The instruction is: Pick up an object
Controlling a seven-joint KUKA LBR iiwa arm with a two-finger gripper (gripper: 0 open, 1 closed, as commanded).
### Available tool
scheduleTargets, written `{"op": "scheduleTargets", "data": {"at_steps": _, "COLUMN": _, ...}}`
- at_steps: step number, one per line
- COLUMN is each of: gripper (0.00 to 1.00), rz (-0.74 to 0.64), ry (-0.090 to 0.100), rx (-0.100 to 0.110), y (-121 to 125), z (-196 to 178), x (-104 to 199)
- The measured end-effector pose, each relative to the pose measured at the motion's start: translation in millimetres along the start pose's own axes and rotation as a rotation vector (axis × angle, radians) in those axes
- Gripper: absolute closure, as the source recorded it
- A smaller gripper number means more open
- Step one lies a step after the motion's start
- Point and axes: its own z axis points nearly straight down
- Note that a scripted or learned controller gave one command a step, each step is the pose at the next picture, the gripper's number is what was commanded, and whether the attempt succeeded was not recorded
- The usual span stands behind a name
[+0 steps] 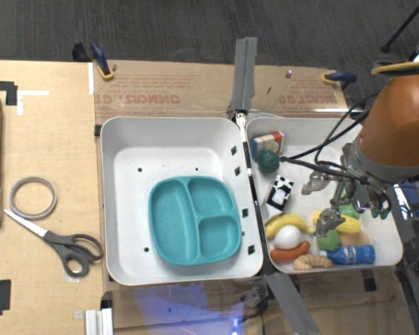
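The gripper [329,220] hangs over the right bin [393,237], above the green toy [328,241] among crowded toys, apparently poised to pick; finger state cannot be told.

Fixed overhead camera, slanted down on both bins [112,187].

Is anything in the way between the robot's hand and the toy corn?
Nothing visible blocks it. The gripper hangs right over the corn in the right bin. But toys crowd close: a green ball-shaped toy just below, and a banana to the left.
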Motion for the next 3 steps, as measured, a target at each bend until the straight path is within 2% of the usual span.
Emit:
{"op": "scheduleTargets", "data": {"at_steps": 1, "gripper": 0.00, "rz": -0.036, "ry": -0.001, "rx": 0.000, "y": -129, "z": -53, "x": -35}}
{"op": "scheduleTargets", "data": {"at_steps": 2, "gripper": 0.00, "rz": -0.037, "ry": -0.009, "rx": 0.002, "y": -129, "z": 87, "x": -1}}
{"op": "scheduleTargets", "data": {"at_steps": 3, "gripper": 0.00, "rz": 0.100, "ry": -0.007, "rx": 0.001, "y": -129, "z": 103, "x": -49}}
